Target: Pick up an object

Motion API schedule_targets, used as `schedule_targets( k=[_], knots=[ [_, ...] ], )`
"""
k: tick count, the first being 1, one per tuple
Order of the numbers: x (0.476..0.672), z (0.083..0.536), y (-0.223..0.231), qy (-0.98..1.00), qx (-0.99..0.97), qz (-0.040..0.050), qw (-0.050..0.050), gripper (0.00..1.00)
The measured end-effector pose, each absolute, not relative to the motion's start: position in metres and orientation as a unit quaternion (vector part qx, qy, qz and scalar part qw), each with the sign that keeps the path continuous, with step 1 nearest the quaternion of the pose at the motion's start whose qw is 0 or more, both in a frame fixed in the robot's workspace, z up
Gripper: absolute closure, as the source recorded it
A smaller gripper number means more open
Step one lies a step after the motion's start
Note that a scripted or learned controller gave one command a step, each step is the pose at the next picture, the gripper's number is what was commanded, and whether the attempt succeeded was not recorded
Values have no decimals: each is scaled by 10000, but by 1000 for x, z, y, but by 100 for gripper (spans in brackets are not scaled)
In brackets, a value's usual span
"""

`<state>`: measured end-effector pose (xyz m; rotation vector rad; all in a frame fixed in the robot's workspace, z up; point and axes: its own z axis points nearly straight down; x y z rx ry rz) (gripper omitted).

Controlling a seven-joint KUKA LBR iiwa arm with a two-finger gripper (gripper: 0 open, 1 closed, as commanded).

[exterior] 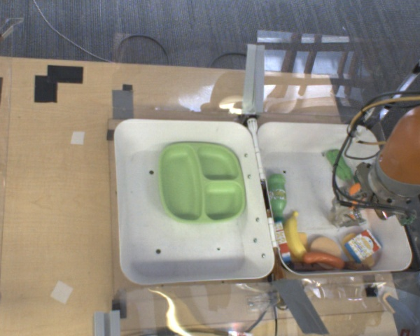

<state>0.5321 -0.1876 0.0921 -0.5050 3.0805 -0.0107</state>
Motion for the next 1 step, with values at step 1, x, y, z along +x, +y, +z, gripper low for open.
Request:
schedule_targets(
  k=[1],
  knots=[
    [504, 93, -153, 9924, -1222, -45, 123, 0]
  ],
)
